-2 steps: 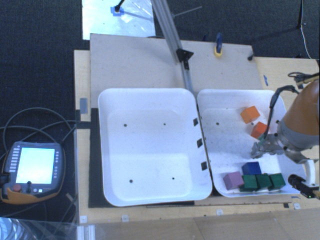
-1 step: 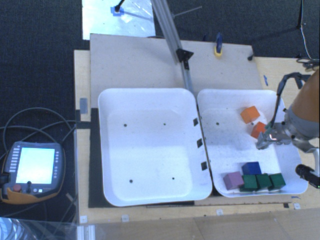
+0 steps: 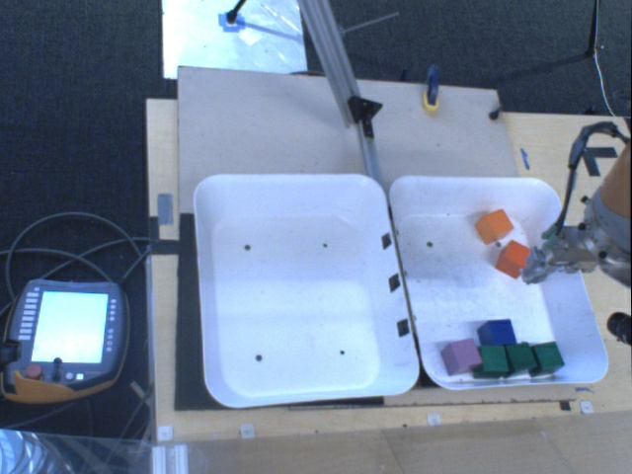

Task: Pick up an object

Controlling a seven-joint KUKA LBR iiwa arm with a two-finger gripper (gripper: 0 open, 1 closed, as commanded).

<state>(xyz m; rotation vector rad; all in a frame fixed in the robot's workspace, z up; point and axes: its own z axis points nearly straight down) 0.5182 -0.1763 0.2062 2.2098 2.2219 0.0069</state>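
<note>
Tool: at 3 o'clock in the right bin, touching an orange block; grip state cannot be told.
Blocks: second orange block just at 11 o'clock of the first.

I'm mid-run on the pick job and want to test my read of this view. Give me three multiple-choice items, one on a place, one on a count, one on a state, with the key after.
1. Where do the blocks lie?
A. right bin
B. left bin
C. on the bench

2. How many orange blocks are there?
A. one
B. two
C. four

3. Where is the claw?
A. over the left bin
B. at the right bin's right side, by an orange block
C. over the green blocks

Key:
1 A: all blocks sit in the right bin.
2 B: upper orange block and lower orange block.
3 B: the claw is beside the lower orange block, far from the green blocks.
</note>
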